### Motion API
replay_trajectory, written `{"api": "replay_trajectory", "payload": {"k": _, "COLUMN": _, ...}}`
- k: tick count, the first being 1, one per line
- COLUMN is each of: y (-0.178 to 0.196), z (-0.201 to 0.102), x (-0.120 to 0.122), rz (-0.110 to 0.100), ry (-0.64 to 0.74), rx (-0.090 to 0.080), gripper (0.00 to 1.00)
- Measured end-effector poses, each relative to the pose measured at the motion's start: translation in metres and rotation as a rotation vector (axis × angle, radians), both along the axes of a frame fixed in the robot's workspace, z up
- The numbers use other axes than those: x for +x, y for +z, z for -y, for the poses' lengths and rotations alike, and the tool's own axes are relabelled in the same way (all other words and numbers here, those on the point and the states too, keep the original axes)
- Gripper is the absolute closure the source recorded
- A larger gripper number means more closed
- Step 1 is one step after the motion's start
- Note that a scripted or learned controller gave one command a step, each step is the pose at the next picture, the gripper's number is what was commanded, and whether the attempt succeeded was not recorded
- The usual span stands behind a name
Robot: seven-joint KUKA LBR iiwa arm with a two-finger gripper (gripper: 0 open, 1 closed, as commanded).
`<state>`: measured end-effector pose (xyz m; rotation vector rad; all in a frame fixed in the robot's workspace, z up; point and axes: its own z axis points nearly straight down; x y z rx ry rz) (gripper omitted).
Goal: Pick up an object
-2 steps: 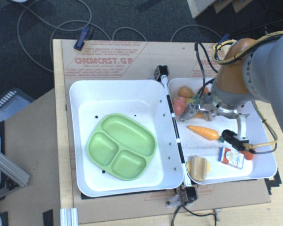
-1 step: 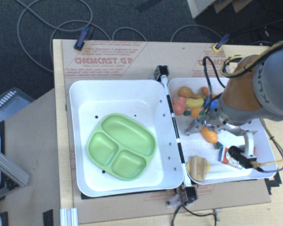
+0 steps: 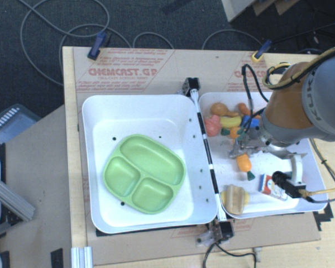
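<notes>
The tool [image 3: 241, 145] hangs low in the right bin [image 3: 318, 205], under the grey arm [image 3: 318, 102] with its orange band; whether it is apart or together cannot be told. Just below it lies a small orange carrot-like piece [image 3: 244, 162] with a green tip. Just above it sit a yellow banana [image 3: 230, 121], a pink piece [image 3: 212, 126] and an orange piece [image 3: 219, 109], clustered together. Lower right of the tool lies a small white, red and blue carton [image 3: 269, 185], and lower left a tan bread-like piece [image 3: 234, 199] at the bin's near rim. Well to the left, the left bin [image 3: 100, 116] holds a green divided plate [image 3: 144, 173]. Both bins rest on the tabletop [image 3: 134, 71].
</notes>
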<state>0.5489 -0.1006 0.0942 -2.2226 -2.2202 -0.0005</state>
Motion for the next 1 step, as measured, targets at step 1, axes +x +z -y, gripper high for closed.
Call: {"api": "replay_trajectory", "payload": {"k": 1, "y": 0.1097, "z": -0.0696, "x": 0.0053, "rz": 0.002, "ry": 0.003, "rx": 0.001, "gripper": 1.00}}
